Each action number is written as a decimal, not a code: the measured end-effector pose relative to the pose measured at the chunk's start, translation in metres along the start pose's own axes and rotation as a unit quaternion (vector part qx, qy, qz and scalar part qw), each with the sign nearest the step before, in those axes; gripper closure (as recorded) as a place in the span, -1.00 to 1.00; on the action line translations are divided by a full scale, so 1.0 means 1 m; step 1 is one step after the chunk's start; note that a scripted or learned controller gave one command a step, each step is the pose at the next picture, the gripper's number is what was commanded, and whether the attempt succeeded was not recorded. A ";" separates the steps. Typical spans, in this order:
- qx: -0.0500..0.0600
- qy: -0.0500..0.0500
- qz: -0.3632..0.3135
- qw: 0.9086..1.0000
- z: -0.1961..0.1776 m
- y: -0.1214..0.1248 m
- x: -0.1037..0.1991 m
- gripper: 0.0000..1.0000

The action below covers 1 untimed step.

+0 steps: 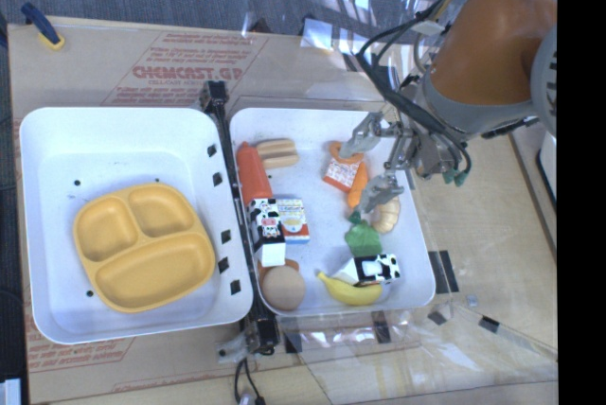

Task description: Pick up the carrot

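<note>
The carrot point(356, 194) is a short orange stick with a green leafy top point(363, 237), lying in the right bin point(312, 121) toward its right side. An orange snack pouch point(342, 172) lies just up and left of it. My gripper point(373, 165) hangs over this spot with its fingers spread open. One fingertip point(361, 138) sits above the pouch, and the other point(383, 192) is just right of the carrot. Nothing is held between them.
The right bin also holds a red sausage point(251, 176), a bun point(276, 150), two small cartons point(279, 221), an egg point(282, 288), a banana point(348, 290), a cow-print carton point(378, 269) and a beige piece point(386, 218). A yellow divided plate point(142, 247) lies in the left bin point(57, 138).
</note>
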<state>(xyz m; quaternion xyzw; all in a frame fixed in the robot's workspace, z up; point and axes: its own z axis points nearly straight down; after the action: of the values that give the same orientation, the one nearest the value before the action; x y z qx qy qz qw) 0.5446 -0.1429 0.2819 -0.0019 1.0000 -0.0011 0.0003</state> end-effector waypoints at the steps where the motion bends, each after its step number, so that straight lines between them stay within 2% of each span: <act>1: -0.001 0.003 0.037 0.999 0.071 -0.043 -0.023 -1.00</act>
<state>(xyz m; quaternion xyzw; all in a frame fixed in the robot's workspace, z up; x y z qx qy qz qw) 0.5680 -0.1859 0.2106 0.0348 0.9994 0.0000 -0.0031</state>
